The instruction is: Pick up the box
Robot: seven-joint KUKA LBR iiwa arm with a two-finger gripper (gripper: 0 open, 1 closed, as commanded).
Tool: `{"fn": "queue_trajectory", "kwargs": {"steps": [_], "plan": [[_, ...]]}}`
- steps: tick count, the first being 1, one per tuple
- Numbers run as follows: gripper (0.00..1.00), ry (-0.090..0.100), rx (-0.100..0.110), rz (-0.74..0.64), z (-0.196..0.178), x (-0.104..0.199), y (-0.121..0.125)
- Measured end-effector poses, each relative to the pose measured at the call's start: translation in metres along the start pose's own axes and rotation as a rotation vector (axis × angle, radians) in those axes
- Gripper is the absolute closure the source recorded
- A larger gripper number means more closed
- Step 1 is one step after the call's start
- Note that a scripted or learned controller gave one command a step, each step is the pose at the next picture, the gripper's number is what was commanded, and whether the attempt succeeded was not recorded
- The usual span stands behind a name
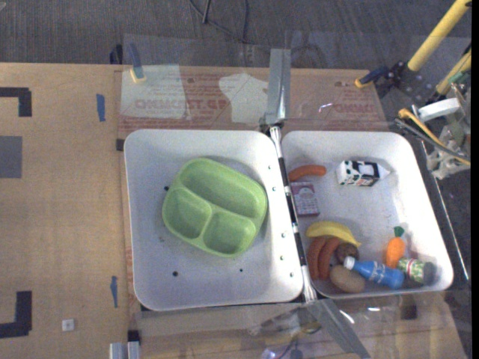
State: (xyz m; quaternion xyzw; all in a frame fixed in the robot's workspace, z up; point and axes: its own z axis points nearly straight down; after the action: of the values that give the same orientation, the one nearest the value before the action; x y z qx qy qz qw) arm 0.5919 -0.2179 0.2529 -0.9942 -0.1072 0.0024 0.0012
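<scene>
Camera view, centre of frame: small reddish box [304, 198] lying flat in right bin [423, 200], just beside left wall, below sausage [307, 172]. Print unreadable. Open floor on right side.

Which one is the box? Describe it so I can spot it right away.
Look in the right bin, along its left wall. The box is the small flat maroon rectangle lying below the hot dog and above the banana, the only flat, square-cornered item there.

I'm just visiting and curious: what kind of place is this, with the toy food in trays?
Probably a robotics test bench, not a kitchen. Two white bins sit side by side on a wooden bench marked with tape, and the right one holds toy food such as a banana and a carrot.
</scene>
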Motion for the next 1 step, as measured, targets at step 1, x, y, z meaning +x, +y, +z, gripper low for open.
{"fn": "queue_trajectory", "kwargs": {"steps": [1], "plan": [[1.0,0.002,0.001,-0.027,0.1041,-0.0691,-0.0092]]}}
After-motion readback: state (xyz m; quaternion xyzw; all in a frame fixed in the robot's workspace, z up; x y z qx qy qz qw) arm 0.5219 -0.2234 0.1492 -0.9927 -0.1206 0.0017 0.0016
